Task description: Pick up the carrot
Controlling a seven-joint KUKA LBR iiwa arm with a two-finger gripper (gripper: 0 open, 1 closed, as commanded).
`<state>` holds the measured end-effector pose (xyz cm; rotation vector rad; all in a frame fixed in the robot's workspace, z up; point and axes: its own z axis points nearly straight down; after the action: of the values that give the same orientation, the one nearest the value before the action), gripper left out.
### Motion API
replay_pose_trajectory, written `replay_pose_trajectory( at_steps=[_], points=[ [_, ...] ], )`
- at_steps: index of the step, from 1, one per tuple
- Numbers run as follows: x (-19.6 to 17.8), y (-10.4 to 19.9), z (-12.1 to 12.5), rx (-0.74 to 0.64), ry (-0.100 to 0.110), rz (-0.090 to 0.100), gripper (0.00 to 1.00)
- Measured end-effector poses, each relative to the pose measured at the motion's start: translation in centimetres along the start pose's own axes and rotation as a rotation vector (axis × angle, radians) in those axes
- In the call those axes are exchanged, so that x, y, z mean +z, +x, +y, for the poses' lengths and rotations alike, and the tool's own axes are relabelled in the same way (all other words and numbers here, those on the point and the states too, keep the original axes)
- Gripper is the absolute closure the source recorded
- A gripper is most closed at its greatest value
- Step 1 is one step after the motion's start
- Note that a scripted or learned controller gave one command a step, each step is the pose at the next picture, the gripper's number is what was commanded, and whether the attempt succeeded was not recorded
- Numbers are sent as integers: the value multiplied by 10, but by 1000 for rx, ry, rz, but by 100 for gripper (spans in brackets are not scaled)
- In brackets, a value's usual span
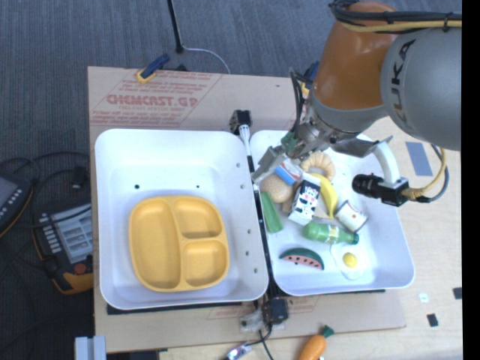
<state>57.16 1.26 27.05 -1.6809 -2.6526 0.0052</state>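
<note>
The carrot (pixel 313 346), orange with a green top, lies on the brown board in front of the right bin (pixel 390 268), outside it and near the bottom edge of the camera view. My gripper (pixel 280 156) hangs over the back left part of the right bin, above a pile of toy food and far from the carrot. The arm's orange band (pixel 352 47) sits above it at the upper right.
The right bin holds a croissant (pixel 322 160), banana (pixel 328 190), cow-print carton (pixel 304 201), cucumber (pixel 270 212), green bottle (pixel 330 235), watermelon slice (pixel 301 259), fried egg (pixel 350 261) and a small can (pixel 350 216). The left bin (pixel 112 163) holds a yellow divided plate (pixel 178 242).
</note>
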Motion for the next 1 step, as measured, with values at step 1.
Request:
replay_pose_trajectory(
  at_steps=[1],
  points=[
    [45,63,-67,-61,2,2,0]
  ],
)
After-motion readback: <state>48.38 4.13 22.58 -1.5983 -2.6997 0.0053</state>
